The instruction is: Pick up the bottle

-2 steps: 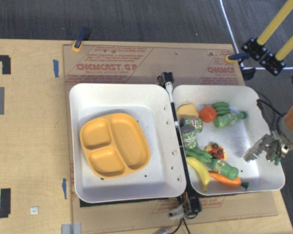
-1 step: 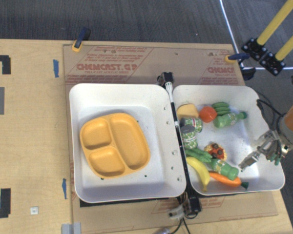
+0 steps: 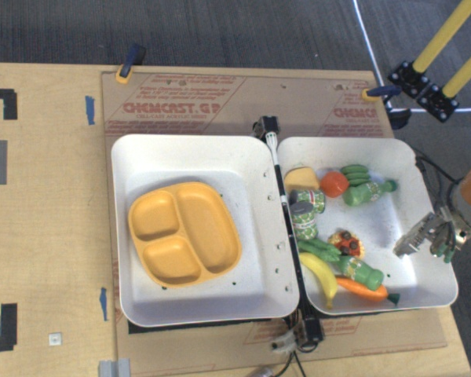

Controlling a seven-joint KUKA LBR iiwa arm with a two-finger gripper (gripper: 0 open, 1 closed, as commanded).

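A metallic grey gripper (image 3: 425, 242) with an orange band above it.

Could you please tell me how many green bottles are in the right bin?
2. One bottle lies near the bin's far side, beside the tomato; the other lies near the front, above the carrot. The pile may hide more.

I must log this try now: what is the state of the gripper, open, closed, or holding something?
Gripper: open, holding nothing, over the right bin at its right side, apart from the bottle.
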